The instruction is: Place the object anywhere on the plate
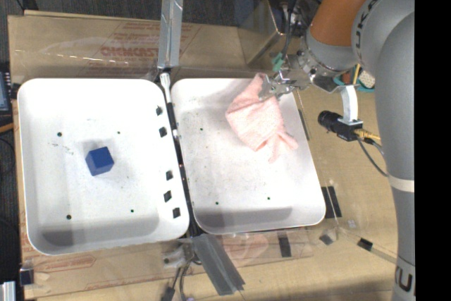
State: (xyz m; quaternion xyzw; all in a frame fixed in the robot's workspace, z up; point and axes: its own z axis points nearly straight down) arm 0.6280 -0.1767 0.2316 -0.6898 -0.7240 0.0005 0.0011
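A pink, crumpled cloth-like object (257,122) lies in the upper right part of the right bin (246,211). Its top corner rises to my gripper (273,87), and the fingers are shut on that corner. The rest of the pink piece drapes down and left from the fingers toward the bin floor. A small blue cube (100,160) rests on the floor of the left bin (42,222), far from the gripper.
The grey arm with its orange band (338,0) comes in over the right bin's far right corner. A black cable and connector (342,125) hang beside the right rim. A metal divider (171,151) with black clips separates the bins.
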